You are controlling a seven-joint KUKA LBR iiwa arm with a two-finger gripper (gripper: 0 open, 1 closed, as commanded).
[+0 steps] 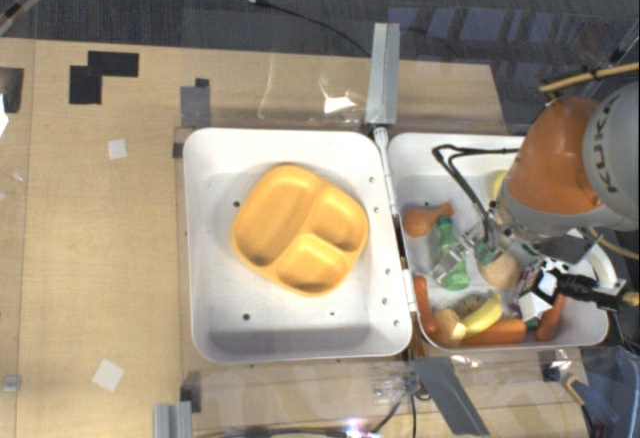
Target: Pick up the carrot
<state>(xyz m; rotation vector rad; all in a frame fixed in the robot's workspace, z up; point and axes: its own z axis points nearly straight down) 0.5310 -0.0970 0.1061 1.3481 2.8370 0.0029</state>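
Note:
The carrot [502, 332], long and orange, lies along the front wall of the right bin [420, 158], beside a yellow banana [481, 315]. My gripper [482, 244] hangs low over the middle of that bin, under the arm's orange band [555, 164]. It is above and behind the carrot, close to a green toy [455, 273] and a beige round piece [500, 271]. The arm's wrist hides much of the gripper. Nothing can be seen held in it.
A yellow divided plate [300, 226] sits in the left bin [215, 326]. The right bin also holds an orange-brown piece [425, 220] at its left, a red piece [421, 294] by the left wall and a reddish piece [550, 318] at the front right. A black cable [460, 171] loops at the back.

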